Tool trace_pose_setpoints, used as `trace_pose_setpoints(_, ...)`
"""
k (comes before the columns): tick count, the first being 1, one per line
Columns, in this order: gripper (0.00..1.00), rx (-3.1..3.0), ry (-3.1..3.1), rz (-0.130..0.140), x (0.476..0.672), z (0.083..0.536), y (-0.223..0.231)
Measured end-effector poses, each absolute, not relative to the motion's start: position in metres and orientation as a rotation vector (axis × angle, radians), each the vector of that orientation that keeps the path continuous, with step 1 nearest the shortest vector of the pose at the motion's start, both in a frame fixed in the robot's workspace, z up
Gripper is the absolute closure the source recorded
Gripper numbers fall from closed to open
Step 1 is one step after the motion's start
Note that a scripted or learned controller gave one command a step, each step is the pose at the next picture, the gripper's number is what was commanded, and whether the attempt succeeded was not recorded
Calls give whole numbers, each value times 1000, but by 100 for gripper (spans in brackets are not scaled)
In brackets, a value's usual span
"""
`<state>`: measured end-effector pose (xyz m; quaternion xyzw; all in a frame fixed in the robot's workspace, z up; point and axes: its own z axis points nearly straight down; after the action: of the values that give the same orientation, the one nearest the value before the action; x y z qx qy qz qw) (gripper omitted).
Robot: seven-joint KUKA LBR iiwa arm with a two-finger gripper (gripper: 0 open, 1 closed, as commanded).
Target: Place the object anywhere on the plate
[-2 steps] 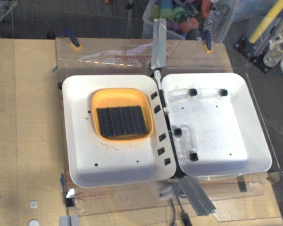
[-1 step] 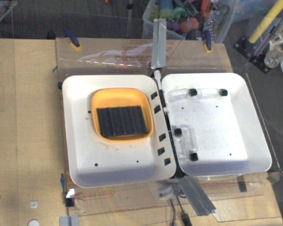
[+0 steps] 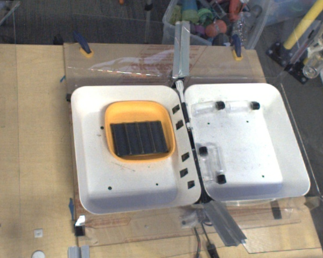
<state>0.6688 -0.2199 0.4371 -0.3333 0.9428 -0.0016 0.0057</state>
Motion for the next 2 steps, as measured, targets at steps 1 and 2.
trace_pose_setpoints(1, 100, -1350, 2824, -5, 669, 437, -220)
trace_pose_setpoints(2, 100, -1755, 2593, -6, 668, 436, -221)
